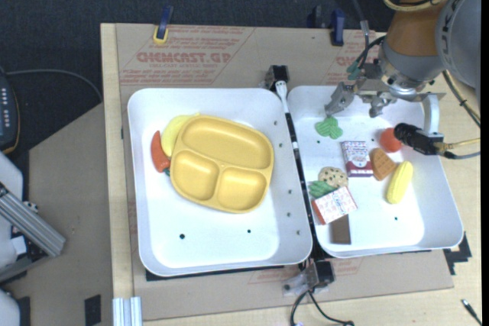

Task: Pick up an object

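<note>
The right bin holds several small items: a green leafy piece, a red tomato, an orange-brown piece, a yellow banana-like piece, a red-and-white carton, a cookie, a red-and-white packet and a brown bar. My gripper hangs over the far part of this bin, open. Its fingers are spread with nothing between them. One finger points down just above the green leafy piece.
The left bin carries a yellow divided tray, with a yellow piece and a red-orange piece tucked at its left side. A black cable runs along the ridge between the bins. Clamps sit at the bench's far edge.
</note>
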`<state>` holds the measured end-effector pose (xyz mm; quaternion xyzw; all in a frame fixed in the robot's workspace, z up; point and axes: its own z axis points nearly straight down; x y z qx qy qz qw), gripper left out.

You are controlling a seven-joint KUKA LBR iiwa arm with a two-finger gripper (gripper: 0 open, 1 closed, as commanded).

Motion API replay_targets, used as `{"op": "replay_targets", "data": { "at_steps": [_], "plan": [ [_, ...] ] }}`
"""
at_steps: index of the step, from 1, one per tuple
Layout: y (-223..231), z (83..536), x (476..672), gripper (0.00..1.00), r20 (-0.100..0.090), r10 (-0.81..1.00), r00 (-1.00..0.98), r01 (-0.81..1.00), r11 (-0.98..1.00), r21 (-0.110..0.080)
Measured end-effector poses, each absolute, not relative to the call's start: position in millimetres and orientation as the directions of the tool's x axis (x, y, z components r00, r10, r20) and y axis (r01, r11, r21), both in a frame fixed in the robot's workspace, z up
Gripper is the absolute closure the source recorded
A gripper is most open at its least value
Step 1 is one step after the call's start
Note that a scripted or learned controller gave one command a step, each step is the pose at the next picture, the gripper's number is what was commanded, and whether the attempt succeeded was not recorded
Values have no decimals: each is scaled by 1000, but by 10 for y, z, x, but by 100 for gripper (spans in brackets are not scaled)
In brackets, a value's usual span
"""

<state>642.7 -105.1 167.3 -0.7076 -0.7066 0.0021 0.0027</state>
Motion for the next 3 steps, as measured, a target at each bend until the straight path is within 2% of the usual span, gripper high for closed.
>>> {"op": "replay_targets", "data": {
  "at_steps": [2,3],
  "plan": [
    [-1019,819,6418,0,1,1000,0,1000,0,-6],
    [-1022,961,6437,100,0,1000,1,1000,-1,1]
  ]
}}
